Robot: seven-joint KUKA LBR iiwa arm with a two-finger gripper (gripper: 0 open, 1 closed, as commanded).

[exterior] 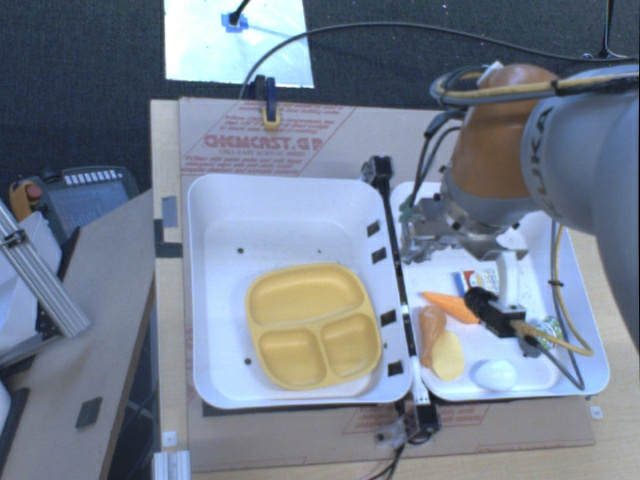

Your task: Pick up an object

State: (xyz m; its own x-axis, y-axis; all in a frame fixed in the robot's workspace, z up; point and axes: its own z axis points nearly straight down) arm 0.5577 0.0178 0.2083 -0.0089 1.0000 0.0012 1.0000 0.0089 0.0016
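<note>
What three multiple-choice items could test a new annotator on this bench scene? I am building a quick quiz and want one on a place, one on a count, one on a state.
1. Where is the yellow plastic divided tray?
A. In the left white bin
B. In the right white bin
C. On the cardboard sheet

2. How many compartments does that tray have?
A. Two
B. Three
C. Five

3. How does the orange plastic carrot lie?
A. Held between the fingers
B. Standing upright in the tray
C. Flat on the floor of the right white bin

Answers: 1 A, the tray sits inside the left bin's walls. 2 B, one long section above two smaller ones. 3 C, the carrot rests on the bin floor beside the other small items.
</note>
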